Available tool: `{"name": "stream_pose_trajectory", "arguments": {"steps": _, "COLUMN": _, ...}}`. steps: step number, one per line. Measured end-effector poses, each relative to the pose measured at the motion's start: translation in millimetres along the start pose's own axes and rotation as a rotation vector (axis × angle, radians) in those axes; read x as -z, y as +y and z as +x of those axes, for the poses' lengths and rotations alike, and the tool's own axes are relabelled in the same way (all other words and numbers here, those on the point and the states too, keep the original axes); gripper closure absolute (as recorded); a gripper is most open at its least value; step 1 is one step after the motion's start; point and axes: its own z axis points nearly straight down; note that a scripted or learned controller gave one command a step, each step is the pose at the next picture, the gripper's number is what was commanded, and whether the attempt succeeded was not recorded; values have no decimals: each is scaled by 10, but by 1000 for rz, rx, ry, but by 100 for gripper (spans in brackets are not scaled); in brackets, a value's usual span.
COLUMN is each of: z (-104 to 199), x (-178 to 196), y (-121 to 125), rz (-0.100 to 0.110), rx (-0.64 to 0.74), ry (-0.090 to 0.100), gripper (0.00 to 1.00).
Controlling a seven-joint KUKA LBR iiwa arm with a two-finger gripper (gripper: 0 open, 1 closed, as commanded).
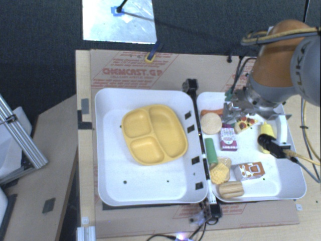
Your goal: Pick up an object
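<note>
Arm low, pincer downward

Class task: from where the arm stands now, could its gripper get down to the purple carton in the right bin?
Probably yes: the purple carton lies uncovered just below the gripper, though the pizza slice and round cracker crowd it.

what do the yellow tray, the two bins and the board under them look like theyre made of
The yellow tray looks like moulded plastic with a matte finish: one even colour, rounded dividers between its three sections. The bins look like thin white plastic, smooth with a slight sheen and rounded rims, though the view leaves the exact material open. The board looks like brown cardboard, dull and flat, with red printed lettering.
</note>
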Motion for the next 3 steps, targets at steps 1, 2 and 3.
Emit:
{"name": "stream_pose_trajectory", "arguments": {"steps": 1, "z": 437, "x": 44, "y": -206, "rz": 1, "rx": 1, "ry": 0, "gripper": 100}}
{"name": "stream_pose_trajectory", "arguments": {"steps": 2, "z": 928, "x": 16, "y": -456, "rz": 1, "rx": 1, "ry": 1, "gripper": 100}}
{"name": "stream_pose_trajectory", "arguments": {"steps": 3, "z": 1082, "x": -23, "y": -609, "rz": 2, "rx": -2, "ry": -1, "gripper": 100}}
